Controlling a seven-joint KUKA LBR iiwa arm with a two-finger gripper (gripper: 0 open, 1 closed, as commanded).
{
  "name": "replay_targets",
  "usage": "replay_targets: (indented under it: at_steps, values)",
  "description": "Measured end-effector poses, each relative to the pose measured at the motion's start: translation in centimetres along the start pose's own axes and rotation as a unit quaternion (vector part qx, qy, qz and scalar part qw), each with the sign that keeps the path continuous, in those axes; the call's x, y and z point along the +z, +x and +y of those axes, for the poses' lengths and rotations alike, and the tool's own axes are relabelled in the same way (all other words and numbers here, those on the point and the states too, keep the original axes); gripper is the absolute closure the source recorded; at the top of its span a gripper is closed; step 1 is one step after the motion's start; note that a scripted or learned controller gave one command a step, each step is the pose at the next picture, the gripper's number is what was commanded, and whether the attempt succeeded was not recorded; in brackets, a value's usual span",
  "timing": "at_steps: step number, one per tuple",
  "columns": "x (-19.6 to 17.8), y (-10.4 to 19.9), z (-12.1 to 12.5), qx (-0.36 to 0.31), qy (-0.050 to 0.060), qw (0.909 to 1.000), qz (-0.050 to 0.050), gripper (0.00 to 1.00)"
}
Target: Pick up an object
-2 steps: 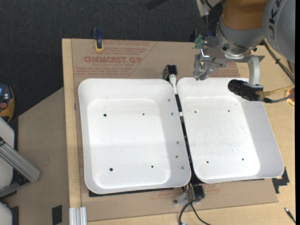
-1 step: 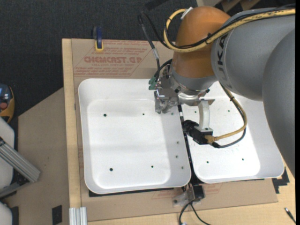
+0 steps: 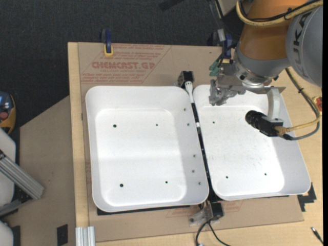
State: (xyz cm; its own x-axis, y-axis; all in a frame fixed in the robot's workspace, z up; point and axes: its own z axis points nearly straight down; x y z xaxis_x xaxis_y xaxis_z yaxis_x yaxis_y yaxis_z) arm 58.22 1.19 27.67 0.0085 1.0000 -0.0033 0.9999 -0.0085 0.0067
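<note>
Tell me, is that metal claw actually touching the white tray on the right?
Cannot tell. In the camera view the gripper overlaps the far end of the right bin, but the slanted look-down does not show whether it rests on the floor or hangs above it.

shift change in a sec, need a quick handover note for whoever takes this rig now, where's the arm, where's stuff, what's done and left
End effector: over the far left corner of the shallow white right-hand bin, low above its floor; finger state unreadable, nothing seen held.
Shallow white left-hand bin: beside it, with the black clamp strip running between the two.
Black cylindrical part with cable: hangs over the right bin; it looks like arm hardware, not a pick target.
Done: no pick visible.
Left: find an object, grasp and lift it.
</note>
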Motion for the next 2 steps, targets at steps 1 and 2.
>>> replay_targets:
  at_steps: [1, 2]
  values:
    - [-2.0, 0.3, 0.8, -0.004, 0.001, 1.0000, 0.001, 1.00]
    - [-4.7, -0.3, -1.2, -0.004, 0.002, 1.0000, 0.001, 1.00]
